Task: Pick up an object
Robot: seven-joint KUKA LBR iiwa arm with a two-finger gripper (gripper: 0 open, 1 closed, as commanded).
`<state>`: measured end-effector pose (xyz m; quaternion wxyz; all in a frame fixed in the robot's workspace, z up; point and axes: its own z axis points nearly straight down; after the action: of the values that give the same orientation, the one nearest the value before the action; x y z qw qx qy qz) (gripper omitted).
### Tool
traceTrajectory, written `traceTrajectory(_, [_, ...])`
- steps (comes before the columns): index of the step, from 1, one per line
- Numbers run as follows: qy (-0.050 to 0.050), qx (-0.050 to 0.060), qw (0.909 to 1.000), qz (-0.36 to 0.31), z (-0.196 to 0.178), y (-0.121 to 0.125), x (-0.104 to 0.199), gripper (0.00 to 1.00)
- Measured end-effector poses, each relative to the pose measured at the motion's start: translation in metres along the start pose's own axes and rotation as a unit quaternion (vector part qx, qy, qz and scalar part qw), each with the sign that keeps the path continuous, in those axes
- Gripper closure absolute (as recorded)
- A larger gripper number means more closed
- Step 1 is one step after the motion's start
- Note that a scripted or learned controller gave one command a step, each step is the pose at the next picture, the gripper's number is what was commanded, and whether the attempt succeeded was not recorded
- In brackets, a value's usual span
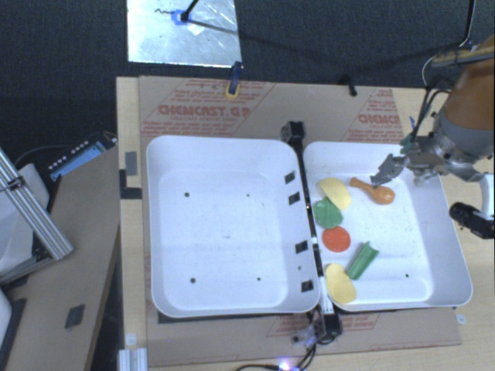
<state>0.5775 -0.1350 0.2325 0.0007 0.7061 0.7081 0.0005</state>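
The right bin [433, 230] holds several small objects along its left side: a yellow piece [335, 192], a green leafy piece [328, 213], a red-orange disc [336, 239], a green stick [361, 260] and another yellow piece [341, 283]. An orange spoon-like object [374, 191] lies further back, towards the middle of the bin. My gripper [384, 174] hangs at the bin's back right, its tip just above and beside the orange object. Nothing shows between its fingers.
The left bin [224, 222] sits beside the right one, with black clips [298, 199] along the shared divider. A silver plate [183, 20] lies at the back. A yellow-blue clamp [233, 83] stands on the cardboard base. A metal rail [31, 215] is at the far left.
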Motion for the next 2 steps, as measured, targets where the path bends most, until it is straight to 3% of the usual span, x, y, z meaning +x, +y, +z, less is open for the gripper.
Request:
traceTrajectory(1, [0.001,0.004,1.0,0.002,0.155,-0.024,-0.017,0.0])
traceTrajectory(2, [-0.002,-0.004,1.0,-0.002,0.146,0.05,-0.043,0.0])
